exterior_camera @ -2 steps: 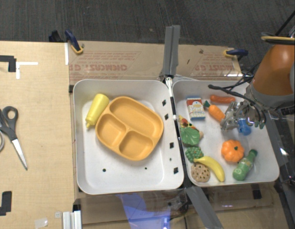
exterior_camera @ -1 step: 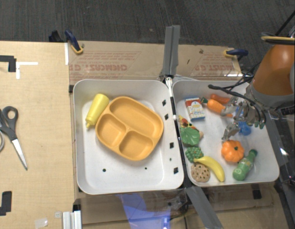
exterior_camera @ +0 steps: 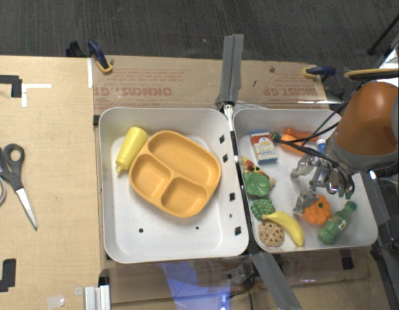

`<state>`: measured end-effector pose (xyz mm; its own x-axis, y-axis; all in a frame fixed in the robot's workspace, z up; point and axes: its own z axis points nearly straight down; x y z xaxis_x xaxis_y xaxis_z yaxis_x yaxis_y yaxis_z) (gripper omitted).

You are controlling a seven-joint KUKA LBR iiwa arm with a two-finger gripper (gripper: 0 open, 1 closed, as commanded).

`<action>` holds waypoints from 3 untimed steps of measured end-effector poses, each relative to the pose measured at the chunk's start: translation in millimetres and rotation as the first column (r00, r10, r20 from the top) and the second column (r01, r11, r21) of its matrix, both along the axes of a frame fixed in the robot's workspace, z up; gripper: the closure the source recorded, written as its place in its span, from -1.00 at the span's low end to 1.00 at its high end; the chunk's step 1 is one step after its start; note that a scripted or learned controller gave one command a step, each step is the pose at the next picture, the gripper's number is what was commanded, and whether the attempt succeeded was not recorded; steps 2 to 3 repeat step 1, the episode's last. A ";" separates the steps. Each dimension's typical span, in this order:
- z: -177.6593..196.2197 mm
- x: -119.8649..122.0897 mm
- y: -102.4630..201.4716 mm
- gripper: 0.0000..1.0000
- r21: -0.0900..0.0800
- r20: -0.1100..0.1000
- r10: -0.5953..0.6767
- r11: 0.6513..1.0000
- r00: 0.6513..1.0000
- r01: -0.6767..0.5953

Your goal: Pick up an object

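Gripper lowered, beside orange toy

We count two white bins, the left bin and the right bin beside it. In the left bin we see one yellow bottle and one orange divided plate. In the right bin we count one carton, one carrot, two green vegetables, one banana, one cookie, one orange pumpkin and one green bottle. Left of the left bin lies one pair of scissors.
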<state>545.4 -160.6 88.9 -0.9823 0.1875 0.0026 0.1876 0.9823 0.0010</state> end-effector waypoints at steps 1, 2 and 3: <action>1.1 -43.8 -61.2 -1.00 0.000 0.001 -0.005 1.000 1.000 0.005; 1.1 -43.8 -61.2 -1.00 0.000 0.001 -0.005 1.000 1.000 0.005; 1.1 -43.8 -61.2 -1.00 0.000 0.001 -0.005 1.000 1.000 0.005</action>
